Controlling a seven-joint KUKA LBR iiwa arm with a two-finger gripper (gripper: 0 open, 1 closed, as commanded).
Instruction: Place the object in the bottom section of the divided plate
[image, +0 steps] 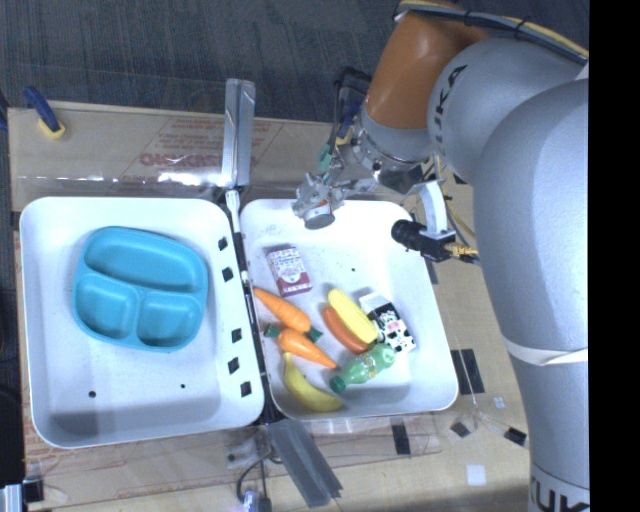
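Arm (520, 200) overhead; gripper (316, 205) at right bin (425, 330) far edge, grip state unclear; toys well below jaws.

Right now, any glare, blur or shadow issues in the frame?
Camera view: glare on the clear film behind the left bin; soft shadow along that bin's front edge; gripper slightly blurred; plate and toys in the right bin sharp; the arm looms large.

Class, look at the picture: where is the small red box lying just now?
The red box lies in the right bin, in its upper left part near the divider, just above the two carrots and below the gripper.
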